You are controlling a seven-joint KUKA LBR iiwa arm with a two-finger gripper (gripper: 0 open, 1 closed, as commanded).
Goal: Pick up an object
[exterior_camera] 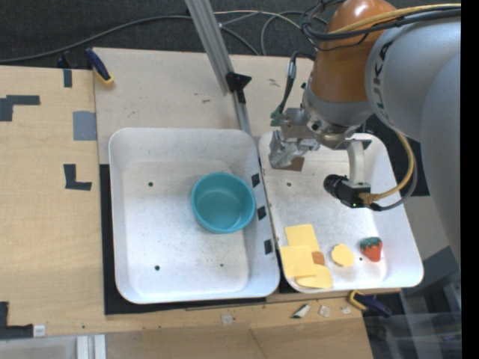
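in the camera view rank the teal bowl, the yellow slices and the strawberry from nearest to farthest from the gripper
From the gripper, at the right bin's far left corner:
1. teal bowl, in the left bin, near its right side
2. yellow slices, at the right bin's near left
3. strawberry, at the right bin's near right

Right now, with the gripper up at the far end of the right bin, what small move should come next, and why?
Probably draw the gripper toward the near end of the right bin, then lower it. It hangs over bare floor at the far end, while the yellow pieces, the round yellow piece and the strawberry all lie near the front edge.
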